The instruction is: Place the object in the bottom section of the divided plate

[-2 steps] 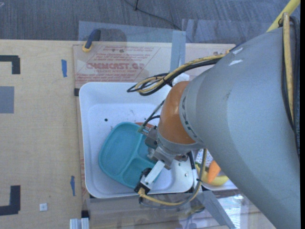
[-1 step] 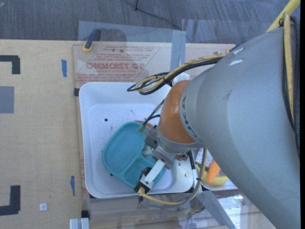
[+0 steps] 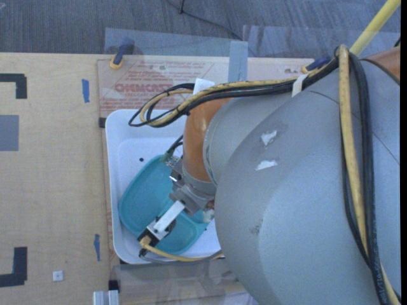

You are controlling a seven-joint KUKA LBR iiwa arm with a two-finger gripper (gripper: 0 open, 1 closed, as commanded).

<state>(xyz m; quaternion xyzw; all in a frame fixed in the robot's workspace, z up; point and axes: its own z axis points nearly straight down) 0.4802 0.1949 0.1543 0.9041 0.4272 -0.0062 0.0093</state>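
A teal divided plate lies in the left white bin, toward its front. A ridge runs across the plate, and the section nearest the front edge is partly in view. My gripper hangs straight over the plate's right half, seen from above below the orange wrist band. The wrist and the grey arm hide the plate's right side and whatever lies under the gripper.
The big grey arm covers the right part of the bench. A cardboard sheet with red lettering lies behind the bin. Bare wooden bench with blue tape and black marks stretches left. A tiny dark speck sits on the bin floor.
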